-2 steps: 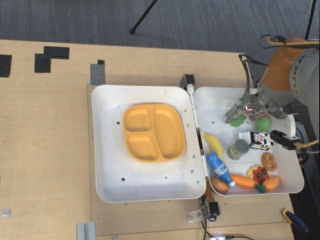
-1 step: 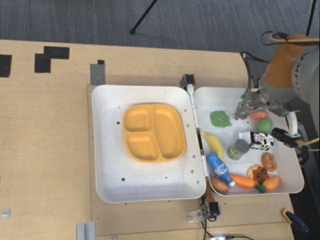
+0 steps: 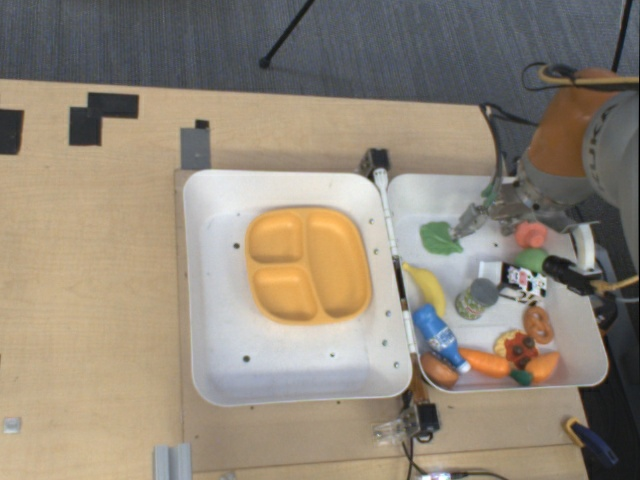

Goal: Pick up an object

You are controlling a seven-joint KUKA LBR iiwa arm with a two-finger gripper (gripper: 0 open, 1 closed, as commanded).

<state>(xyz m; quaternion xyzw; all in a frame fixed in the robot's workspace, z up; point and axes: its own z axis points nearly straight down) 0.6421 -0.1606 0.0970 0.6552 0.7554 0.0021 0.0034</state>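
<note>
Bench: wooden top (image 3: pixel 90 268) bearing two white bins, grey carpet behind.
Green leaf (image 3: pixel 439 237): flat in right bin (image 3: pixel 590 363), far-left part, apart from banana (image 3: pixel 428 286).
Gripper (image 3: pixel 470 221): fingertips just beside the leaf's right edge, slightly parted, holding nothing.
Advice: straddle the leaf's edge, then close.
Left bin (image 3: pixel 215 363): yellow divided plate (image 3: pixel 305 264).

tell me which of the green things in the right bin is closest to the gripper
The flat green leaf-shaped piece in the right white bin. The gripper sits right at its edge, while the small round green toy lies farther right, beside the pink one.
</note>
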